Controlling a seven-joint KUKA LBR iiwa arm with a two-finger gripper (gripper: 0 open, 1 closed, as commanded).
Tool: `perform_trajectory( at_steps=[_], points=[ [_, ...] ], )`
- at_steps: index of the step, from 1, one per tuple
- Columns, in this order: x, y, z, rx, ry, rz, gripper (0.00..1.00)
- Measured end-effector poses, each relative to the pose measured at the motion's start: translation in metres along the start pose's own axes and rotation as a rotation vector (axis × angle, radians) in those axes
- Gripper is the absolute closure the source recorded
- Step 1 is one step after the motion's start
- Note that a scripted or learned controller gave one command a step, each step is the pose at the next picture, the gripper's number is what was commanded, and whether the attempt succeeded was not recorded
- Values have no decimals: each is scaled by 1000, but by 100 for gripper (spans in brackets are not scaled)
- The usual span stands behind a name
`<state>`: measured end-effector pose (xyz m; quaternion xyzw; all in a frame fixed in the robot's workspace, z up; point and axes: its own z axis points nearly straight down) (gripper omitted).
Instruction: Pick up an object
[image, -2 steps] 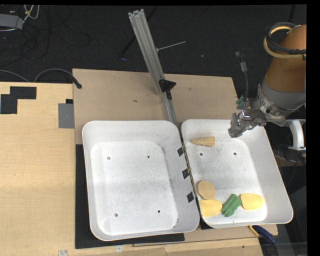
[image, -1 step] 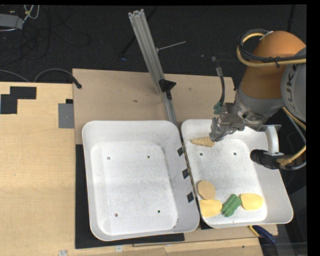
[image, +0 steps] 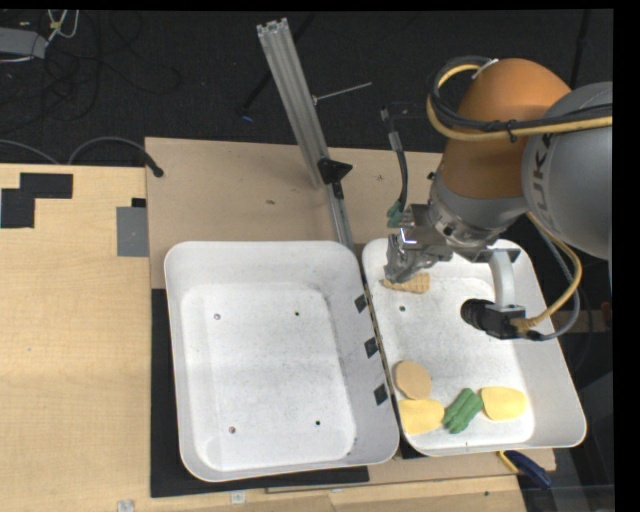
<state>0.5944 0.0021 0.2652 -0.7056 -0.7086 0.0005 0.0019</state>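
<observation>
My gripper (image: 404, 266) hangs low over the far left corner of the right bin (image: 560, 400). Right under its tip lies a small tan, waffle-like piece (image: 417, 285), partly covered by the gripper. I cannot tell whether the gripper touches the piece. Near the bin's front edge lie a round tan disc (image: 412, 379), a yellow piece (image: 421, 416), a green pod-shaped piece (image: 461, 409) and a second yellow piece (image: 503, 403).
The left bin (image: 265, 360) sits beside the right one, their rims meeting near black clips (image: 371, 346). A slanted aluminium rail (image: 300, 110) rises behind the bins. A black cylinder (image: 487, 316) on the arm hangs over the right bin's middle.
</observation>
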Motion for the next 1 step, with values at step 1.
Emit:
perform_trajectory(
  at_steps=[1],
  points=[
    [44, -5, 19, 2, -1, 2, 100]
  ],
)
